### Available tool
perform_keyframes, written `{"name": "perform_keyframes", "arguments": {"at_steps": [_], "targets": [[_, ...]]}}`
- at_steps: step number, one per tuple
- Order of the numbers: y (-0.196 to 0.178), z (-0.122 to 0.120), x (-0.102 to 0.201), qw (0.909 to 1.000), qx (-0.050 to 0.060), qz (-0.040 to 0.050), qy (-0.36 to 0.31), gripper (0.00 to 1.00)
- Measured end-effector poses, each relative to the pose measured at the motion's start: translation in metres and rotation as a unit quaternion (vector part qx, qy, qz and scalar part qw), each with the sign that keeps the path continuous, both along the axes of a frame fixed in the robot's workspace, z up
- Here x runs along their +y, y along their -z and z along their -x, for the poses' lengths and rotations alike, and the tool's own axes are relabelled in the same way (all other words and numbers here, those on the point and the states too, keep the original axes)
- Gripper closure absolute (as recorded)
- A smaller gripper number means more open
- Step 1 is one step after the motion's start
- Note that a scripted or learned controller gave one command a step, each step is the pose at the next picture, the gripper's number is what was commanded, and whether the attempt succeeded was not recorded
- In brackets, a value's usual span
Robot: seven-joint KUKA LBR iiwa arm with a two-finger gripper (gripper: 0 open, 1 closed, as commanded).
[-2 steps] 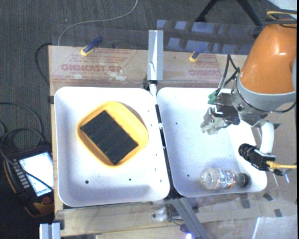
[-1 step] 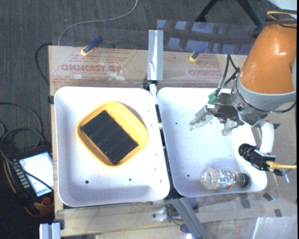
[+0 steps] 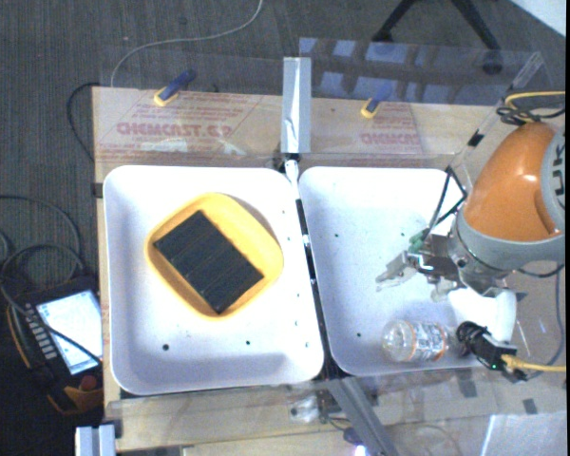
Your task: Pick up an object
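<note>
In the camera view, watch the clear plastic bottle [image 3: 415, 340] first: it lies on its side near the front wall of the right bin [image 3: 361, 207], and a round, smooth, crushable body like that will likely roll or squirt out if the fingers close off-centre or come down along its length. You also have little room between it and the bin's front wall, so a descent there could clip the rim. The gripper [image 3: 399, 269] sits above the bin floor, up and to the left of the bottle and apart from it, with nothing between its fingers; whether it is spread or closed you cannot tell at this size. The arm [image 3: 513, 193] reaches in from the right, its orange band bulking over the bin's right edge, wrist pointed leftward and down. In the left bin [image 3: 133, 359] lies the other candidate, a yellow dish holding a dark ribbed pad [image 3: 209, 259], well apart from the gripper; its broad flat shape would be hard to pinch.
</note>
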State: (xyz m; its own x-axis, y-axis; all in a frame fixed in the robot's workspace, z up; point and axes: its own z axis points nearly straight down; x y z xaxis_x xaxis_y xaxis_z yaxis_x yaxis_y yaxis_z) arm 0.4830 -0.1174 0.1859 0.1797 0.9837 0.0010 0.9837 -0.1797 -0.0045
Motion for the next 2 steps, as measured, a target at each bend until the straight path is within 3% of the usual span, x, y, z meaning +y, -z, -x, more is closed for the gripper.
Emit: {"name": "perform_keyframes", "arguments": {"at_steps": [1,2], "targets": [[0.094,-0.005,-0.039,0.997,-0.008,0.0011,-0.078,0.0],[0.048,0.0,-0.083,0.9914,0.0,0.0015,0.131,0.0]]}}
